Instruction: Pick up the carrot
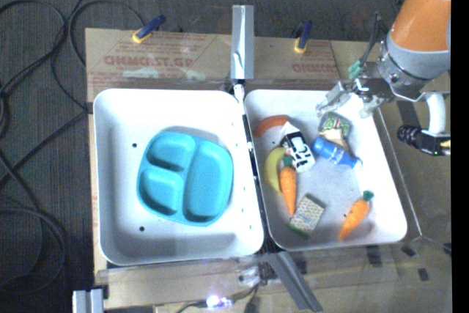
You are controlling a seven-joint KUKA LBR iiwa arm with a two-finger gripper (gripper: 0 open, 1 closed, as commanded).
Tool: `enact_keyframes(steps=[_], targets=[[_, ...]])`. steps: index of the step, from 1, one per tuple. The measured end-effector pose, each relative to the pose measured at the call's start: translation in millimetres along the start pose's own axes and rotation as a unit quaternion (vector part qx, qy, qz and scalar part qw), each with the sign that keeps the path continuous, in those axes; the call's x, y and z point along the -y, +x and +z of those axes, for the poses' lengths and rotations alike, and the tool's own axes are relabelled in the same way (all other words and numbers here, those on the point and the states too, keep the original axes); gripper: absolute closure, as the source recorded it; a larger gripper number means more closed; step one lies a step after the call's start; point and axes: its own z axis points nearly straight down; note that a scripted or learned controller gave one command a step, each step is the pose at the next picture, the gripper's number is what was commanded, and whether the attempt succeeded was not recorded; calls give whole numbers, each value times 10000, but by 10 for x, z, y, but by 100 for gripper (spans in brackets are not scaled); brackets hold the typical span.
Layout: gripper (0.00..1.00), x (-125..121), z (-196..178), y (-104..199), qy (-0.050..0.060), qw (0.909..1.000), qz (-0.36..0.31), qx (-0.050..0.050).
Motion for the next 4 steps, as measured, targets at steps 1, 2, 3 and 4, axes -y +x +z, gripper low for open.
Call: enact_keyframes(steps=[1,2,3,4], targets=[[0,778,1088,-51,3,9913,-1313,-7],[0,863,1901,95,-56,9844,-1757,4],[0,246,1902,261,-50,9959,-899,18],[0,246,1902,261,-50,9959,-899,18]])
